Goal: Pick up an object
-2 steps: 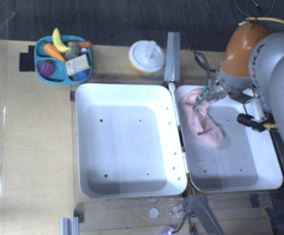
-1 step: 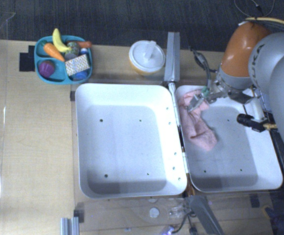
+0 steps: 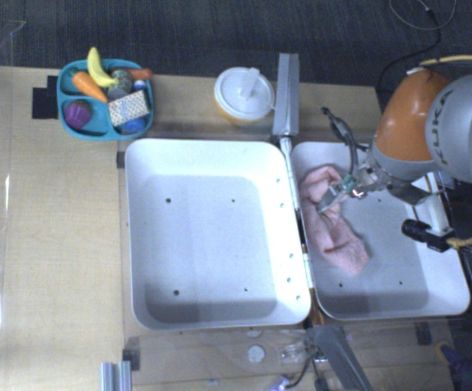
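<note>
Claw [image 3: 330, 201] over pink cloth [image 3: 334, 225], right bin [image 3: 399, 296]

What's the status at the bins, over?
End effector down in the right bin, on the pink cloth. Cloth lies crumpled along the bin's left side, not lifted. Nothing else in that bin around it.

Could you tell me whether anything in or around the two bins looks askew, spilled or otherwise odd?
Nothing looks spilled or damaged. The pink cloth lies crumpled in the right bin, with the gripper over its upper part. The blue tray of toy food and the white lidded container sit tidily beyond the bins.
</note>
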`<control>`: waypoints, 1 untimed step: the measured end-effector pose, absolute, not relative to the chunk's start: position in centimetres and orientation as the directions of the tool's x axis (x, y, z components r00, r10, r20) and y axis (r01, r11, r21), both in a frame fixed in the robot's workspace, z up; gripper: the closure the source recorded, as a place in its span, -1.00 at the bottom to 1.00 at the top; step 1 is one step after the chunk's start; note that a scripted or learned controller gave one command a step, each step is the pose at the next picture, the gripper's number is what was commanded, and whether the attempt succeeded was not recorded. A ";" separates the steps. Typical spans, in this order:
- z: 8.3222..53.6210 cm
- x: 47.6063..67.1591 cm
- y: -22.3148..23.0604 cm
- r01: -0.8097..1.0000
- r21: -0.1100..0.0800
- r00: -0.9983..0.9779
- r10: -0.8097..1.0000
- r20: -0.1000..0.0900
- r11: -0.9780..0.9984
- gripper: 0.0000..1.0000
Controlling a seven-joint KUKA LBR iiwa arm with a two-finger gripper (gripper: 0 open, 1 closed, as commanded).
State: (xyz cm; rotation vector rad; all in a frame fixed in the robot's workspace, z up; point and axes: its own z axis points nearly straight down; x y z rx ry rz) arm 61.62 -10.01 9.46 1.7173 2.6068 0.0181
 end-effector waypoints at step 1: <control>9.5 54.9 -10.2 0.932 0.024 -0.363 0.932 -0.011 0.363 -1.00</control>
